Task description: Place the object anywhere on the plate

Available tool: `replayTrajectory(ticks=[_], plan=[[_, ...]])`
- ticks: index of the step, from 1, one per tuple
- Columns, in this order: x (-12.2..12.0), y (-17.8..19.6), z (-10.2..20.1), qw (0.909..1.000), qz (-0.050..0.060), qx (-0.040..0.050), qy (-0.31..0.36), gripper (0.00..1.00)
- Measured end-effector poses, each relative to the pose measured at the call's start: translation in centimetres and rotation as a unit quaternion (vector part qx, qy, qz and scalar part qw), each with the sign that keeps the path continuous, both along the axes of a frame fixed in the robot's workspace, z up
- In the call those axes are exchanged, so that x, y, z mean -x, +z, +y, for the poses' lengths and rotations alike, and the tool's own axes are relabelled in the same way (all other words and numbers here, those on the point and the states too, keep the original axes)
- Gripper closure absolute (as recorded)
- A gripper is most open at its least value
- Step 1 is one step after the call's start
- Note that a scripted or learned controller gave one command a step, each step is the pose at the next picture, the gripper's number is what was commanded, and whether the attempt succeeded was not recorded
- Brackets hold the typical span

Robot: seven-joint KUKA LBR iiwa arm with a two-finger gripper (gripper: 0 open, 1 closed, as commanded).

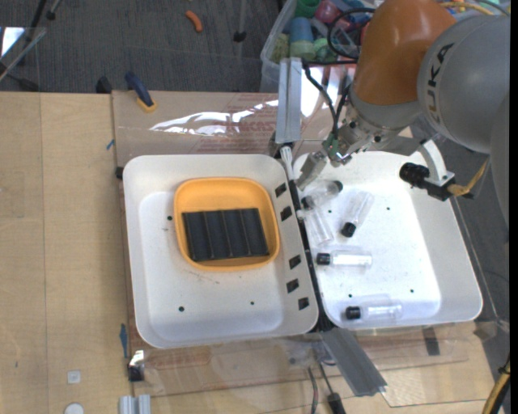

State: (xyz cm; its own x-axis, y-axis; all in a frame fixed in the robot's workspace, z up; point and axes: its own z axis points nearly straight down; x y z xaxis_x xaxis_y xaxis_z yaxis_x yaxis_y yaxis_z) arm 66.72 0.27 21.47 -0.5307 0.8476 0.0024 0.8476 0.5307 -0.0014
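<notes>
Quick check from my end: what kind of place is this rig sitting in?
Most likely a robotics lab. A wooden bench carries two white bins, clear vials lie loose in the right one, and cables and a parts tub clutter the grey floor behind.

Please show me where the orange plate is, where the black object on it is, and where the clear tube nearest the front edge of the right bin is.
orange plate [188, 196]: camera view, on its bare upper left rim.
black object [226, 234]: camera view, on the middle of its ribbed top.
clear tube [379, 310]: camera view, on its transparent body, right of the black cap.
</notes>
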Motion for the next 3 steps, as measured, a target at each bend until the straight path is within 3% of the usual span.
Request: replayTrajectory(ticks=[1, 3], plan=[[0.0, 0.0, 3.8, 0.9911, 0.0, -0.0005, 0.133, 0.0], [0.6, 2.0, 2.9, 0.9929, -0.002, -0.0003, 0.119, 0.0]])
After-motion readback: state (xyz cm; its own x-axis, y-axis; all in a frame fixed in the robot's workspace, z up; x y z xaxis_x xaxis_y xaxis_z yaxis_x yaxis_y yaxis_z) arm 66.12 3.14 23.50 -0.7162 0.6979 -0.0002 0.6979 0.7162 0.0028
